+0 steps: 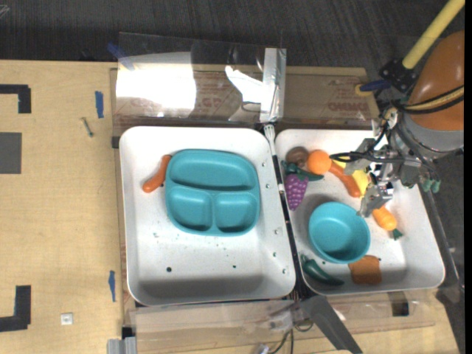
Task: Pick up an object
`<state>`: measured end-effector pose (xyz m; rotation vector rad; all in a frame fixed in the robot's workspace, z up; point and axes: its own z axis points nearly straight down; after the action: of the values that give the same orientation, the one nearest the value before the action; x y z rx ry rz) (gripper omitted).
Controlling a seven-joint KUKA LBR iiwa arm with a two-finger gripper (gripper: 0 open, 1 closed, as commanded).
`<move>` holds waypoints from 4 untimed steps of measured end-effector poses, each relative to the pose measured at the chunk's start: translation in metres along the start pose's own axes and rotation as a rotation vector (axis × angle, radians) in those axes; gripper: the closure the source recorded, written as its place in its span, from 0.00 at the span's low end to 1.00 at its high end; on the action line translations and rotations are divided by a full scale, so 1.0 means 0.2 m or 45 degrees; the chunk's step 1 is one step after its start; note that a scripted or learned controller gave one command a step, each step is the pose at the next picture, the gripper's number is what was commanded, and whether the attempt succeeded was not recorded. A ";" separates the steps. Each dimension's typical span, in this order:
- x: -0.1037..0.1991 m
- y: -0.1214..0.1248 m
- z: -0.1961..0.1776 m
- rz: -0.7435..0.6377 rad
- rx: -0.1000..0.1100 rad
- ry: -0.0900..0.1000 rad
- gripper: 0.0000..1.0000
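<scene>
From my seat, the likeliest target is the small orange carrot (385, 218) with a green tip, lying in the right bin (424, 245) just right of the teal bowl (338, 231). The gripper (375, 195) hangs directly over it, near its upper end; I cannot tell from this angle how the claw is set, and nothing is visibly caught in it.

Around it in the same bin I see a yellow piece (359, 180) and an orange fruit (318, 161) up near the far edge, a brown round item (297, 155) beside that, and a purple grape bunch (295, 189) against the left wall. A dark green vegetable (319, 271) and a brownish-orange block (365, 270) sit along the near edge below the bowl.

The left bin (147, 264) holds a teal three-compartment plate (212, 191) with an orange sausage-shaped item (155, 175) touching its left rim.

Both bins rest on a tan wooden bench (55, 198); dark floor (221, 6) lies beyond.
</scene>
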<state>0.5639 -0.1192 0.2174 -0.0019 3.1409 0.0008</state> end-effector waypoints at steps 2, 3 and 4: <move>-0.10 -0.22 0.64 0.121 -0.001 -0.012 0.00; -0.13 -0.21 0.58 0.116 0.001 -0.026 1.00; -0.09 -0.13 0.63 -0.358 0.002 -0.017 1.00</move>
<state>0.5820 -0.1458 0.0919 -0.4405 3.0961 -0.0020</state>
